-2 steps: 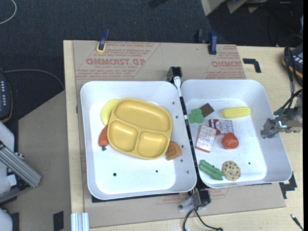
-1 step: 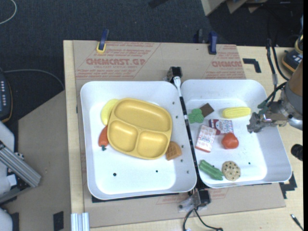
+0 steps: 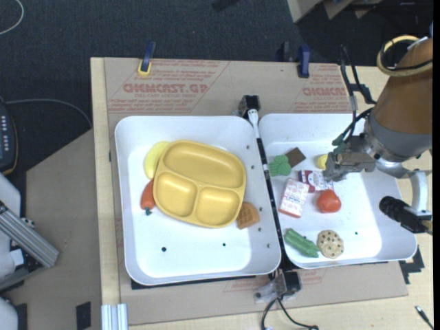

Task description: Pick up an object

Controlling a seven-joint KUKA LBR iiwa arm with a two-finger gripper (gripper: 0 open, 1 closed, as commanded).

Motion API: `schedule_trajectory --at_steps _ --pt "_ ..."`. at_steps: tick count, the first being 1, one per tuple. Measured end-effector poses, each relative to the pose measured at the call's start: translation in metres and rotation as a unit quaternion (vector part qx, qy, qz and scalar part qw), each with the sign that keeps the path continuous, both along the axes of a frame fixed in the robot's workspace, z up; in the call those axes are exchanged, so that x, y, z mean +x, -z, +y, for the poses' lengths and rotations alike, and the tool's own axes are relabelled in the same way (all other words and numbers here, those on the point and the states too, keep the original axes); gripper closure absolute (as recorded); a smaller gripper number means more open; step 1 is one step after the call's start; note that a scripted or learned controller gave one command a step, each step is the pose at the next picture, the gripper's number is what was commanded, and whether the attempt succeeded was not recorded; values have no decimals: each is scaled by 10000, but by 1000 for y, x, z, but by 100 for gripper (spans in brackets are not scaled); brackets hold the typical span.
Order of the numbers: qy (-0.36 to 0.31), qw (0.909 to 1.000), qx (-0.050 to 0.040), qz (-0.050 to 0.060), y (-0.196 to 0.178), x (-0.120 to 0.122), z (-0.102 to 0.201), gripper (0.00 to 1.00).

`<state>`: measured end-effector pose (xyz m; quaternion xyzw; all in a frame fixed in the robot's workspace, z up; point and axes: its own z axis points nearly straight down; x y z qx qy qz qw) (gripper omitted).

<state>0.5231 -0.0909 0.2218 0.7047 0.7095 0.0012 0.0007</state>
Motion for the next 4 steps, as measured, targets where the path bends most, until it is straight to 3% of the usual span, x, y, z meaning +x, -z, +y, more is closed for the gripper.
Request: schedule_trajectory --at_steps 3,4 --pt "4 10000 3 -1 11 54 139 100" --pt "2 10000 6 -9 3 82 189 100"
